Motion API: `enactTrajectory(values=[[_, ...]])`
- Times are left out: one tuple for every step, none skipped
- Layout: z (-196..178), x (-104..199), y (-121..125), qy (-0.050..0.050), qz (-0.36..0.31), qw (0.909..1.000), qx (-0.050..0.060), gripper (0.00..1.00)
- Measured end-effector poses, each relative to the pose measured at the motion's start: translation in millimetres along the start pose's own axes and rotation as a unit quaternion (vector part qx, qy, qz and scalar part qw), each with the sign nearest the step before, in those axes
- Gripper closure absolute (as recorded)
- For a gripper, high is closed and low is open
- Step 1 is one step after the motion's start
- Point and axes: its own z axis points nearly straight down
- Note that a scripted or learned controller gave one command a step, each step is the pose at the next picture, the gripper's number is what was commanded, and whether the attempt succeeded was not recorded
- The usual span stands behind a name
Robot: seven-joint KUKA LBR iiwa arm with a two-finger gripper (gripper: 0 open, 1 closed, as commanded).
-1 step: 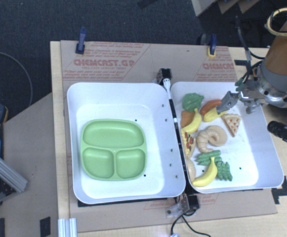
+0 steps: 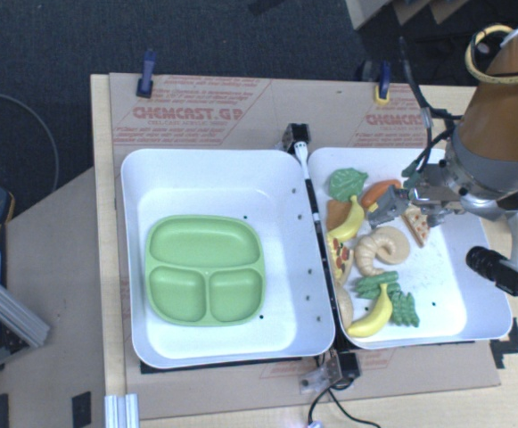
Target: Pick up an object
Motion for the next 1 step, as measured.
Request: enactTrajectory(values=[[-16.4,59.3,-37.9,-0.001,0.001,1.0000,0.001,0.00]])
